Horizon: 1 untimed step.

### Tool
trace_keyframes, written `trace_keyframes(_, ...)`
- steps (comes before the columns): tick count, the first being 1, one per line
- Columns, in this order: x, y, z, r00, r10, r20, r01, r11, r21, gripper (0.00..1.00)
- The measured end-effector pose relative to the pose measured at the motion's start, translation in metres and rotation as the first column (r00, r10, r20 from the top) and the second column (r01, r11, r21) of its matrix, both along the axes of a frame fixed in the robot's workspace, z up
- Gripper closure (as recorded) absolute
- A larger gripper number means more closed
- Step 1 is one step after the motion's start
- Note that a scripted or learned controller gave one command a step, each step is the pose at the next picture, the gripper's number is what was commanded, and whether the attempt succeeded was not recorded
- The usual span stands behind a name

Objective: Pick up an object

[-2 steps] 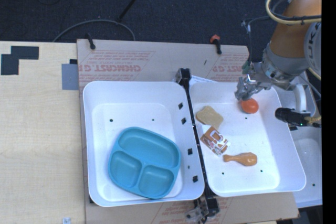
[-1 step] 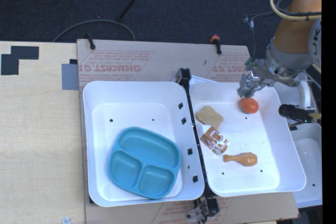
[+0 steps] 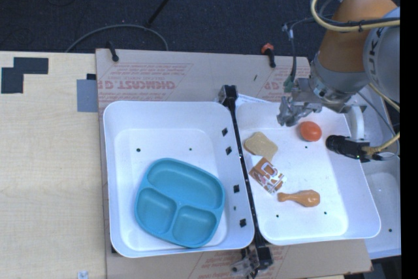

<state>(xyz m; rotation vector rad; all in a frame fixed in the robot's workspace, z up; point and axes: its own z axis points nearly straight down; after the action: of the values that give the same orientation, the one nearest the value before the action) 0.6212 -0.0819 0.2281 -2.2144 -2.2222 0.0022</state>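
A: Bench with two white bins, right bin under my arm. Gripper?
B: Gripper low over its far edge; can't tell its state from here.
A: Objects?
B: Red tomato just beside it, apart. Tan slice, wrapper, drumstick nearer me. Blue tray in the other bin.

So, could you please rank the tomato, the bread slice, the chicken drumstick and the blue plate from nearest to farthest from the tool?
1. Tomato, just right of the tool.
2. Bread slice, lower left.
3. Chicken drumstick, right bin's near side.
4. Blue plate, left bin.
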Motion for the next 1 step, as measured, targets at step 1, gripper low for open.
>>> trace_keyframes(1, -0.0018, 0.0578, -0.0097, 1.000, 0.001, 0.000, -0.001, 1.000, 0.000, 1.00)
